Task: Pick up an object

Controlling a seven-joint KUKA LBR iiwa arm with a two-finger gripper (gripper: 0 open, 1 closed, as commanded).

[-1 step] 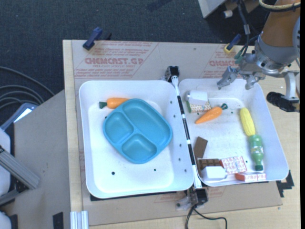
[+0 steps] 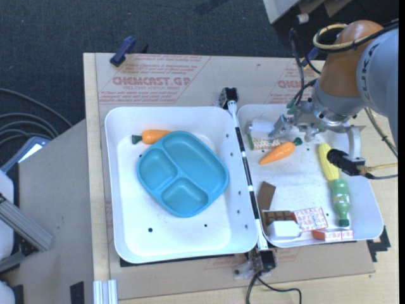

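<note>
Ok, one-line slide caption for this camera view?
KUKA arm's gripper hovers over a toy carrot in the right bin; blue divided plate and second carrot sit in the left bin.

Blue tray point(image 2: 183, 173), orange carrots point(image 2: 278, 152), green bottle point(image 2: 341, 201)

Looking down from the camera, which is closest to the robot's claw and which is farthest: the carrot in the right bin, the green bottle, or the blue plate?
Measured from the claw at the back of the right bin:
1. The carrot in the right bin, just in front of the claw.
2. The green bottle, toward the right bin's front right.
3. The blue plate, over in the left bin.
</note>
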